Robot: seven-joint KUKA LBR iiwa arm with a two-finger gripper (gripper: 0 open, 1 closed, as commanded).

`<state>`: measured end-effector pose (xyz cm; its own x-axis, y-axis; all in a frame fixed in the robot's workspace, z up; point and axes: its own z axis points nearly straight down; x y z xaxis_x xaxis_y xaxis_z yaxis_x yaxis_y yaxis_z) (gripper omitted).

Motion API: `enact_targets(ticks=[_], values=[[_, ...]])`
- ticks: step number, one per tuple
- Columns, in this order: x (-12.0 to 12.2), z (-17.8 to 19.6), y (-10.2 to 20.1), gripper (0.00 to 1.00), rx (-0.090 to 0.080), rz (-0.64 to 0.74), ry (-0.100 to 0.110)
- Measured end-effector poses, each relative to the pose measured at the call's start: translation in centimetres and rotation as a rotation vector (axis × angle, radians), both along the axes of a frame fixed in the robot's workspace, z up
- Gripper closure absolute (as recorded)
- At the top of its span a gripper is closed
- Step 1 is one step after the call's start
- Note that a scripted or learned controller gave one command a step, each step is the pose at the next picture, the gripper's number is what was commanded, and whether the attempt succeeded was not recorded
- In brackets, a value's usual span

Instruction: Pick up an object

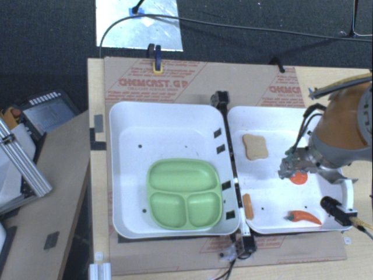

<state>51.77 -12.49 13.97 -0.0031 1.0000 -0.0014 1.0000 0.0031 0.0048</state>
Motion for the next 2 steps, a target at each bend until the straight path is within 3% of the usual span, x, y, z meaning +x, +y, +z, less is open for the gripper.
enact_targets(ticks=[2], values=[[1.8, 10.6, 0.8, 1.00, 0.000, 0.002, -0.003]])
